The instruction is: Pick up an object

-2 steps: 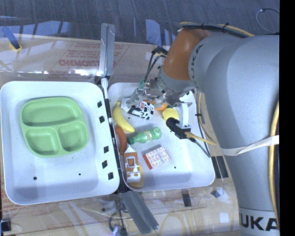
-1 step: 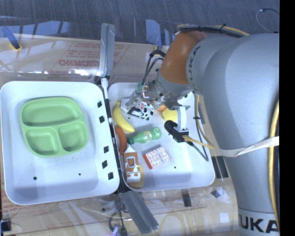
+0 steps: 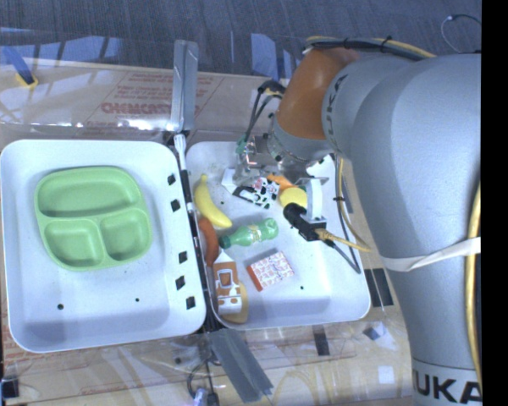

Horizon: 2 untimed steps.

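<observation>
I see the gripper [image 3: 256, 161] low in the right bin [image 3: 343, 299], upper centre of frame; whether it is clenched or released I cannot tell; the banana [image 3: 210, 206] lies just below-left; open floor remains toward the bin's lower right.

"UKA" on arm base [image 3: 444, 387]

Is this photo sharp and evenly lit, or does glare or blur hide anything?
In the camera view the light is soft and even, with faint shadows inside the white bins; the green tray and the banana read clearly; the small things under the gripper are slightly blurred and crowded; the clear sheet behind shows mild glare.
</observation>
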{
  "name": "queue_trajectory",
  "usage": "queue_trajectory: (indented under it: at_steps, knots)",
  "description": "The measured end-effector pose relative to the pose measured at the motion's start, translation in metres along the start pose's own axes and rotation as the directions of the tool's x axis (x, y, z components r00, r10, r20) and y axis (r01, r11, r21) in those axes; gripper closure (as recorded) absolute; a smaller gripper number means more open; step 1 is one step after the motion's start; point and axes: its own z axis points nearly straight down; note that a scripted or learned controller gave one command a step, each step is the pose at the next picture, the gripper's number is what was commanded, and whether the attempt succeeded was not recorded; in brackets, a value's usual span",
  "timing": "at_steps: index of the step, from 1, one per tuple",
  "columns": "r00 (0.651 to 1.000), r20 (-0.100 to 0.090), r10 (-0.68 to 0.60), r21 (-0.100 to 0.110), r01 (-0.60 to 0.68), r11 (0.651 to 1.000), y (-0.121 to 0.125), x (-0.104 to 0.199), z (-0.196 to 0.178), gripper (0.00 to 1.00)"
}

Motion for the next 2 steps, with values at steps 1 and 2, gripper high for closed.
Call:
queue_trajectory:
  at_steps: [1,2]
  knots:
    - [1.000,0.000,0.000,0.000,0.000,1.000,0.000,0.000,0.000,0.00]
    - [0.991,0.001,-0.131,0.003,0.131,0.991,-0.030,-0.021,0.014,0.00]
